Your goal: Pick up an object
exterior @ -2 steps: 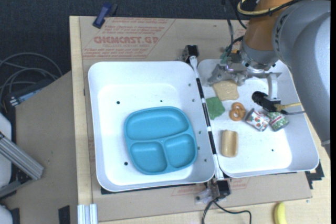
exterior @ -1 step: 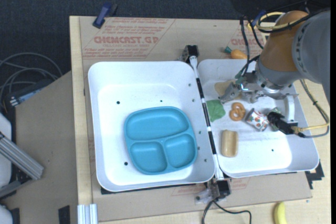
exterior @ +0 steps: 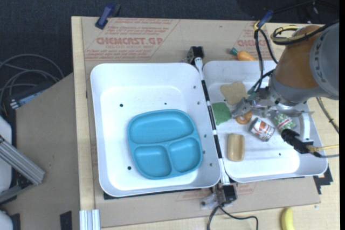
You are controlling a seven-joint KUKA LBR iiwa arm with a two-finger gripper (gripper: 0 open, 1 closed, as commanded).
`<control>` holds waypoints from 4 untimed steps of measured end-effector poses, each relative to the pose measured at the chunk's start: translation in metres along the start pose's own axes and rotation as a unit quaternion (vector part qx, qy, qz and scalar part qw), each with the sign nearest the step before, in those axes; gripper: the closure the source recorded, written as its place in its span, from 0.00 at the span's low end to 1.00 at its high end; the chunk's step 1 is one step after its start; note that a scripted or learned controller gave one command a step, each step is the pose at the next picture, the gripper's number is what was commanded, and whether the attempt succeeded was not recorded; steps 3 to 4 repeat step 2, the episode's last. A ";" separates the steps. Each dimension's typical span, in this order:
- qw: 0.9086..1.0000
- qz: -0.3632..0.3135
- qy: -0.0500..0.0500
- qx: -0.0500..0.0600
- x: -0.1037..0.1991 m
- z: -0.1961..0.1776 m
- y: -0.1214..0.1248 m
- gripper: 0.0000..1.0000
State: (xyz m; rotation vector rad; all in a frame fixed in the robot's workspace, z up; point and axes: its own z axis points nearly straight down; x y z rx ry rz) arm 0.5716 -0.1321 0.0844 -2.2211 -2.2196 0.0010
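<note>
I saw several candidate objects in the right bin point(exterior: 259, 172): a small can point(exterior: 262, 129) with a red and white label lying on its side near the middle, a green block point(exterior: 221, 112) by the bin's left wall, a tan flat piece point(exterior: 233, 92) behind it, a tan bread-like roll point(exterior: 235, 147) toward the front, and a small orange item point(exterior: 243, 116) between block and can. The gripper point(exterior: 254, 106) sat low over this cluster, just behind the can; I could not tell how it was set. The arm point(exterior: 304, 67) reached in from the right. The left bin point(exterior: 108, 116) held a blue divided plate point(exterior: 164, 143). Both bins rested on the brown surface point(exterior: 135, 40). A banana point(exterior: 287, 219) lay at its front edge.
</note>
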 end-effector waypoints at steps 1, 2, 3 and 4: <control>1.000 0.000 0.000 -0.001 0.000 -0.010 0.001 1.00; 1.000 -0.001 0.000 -0.002 0.068 -0.101 0.013 1.00; 1.000 -0.001 0.000 -0.002 0.068 -0.101 0.013 1.00; 1.000 -0.001 0.000 -0.002 0.068 -0.101 0.013 1.00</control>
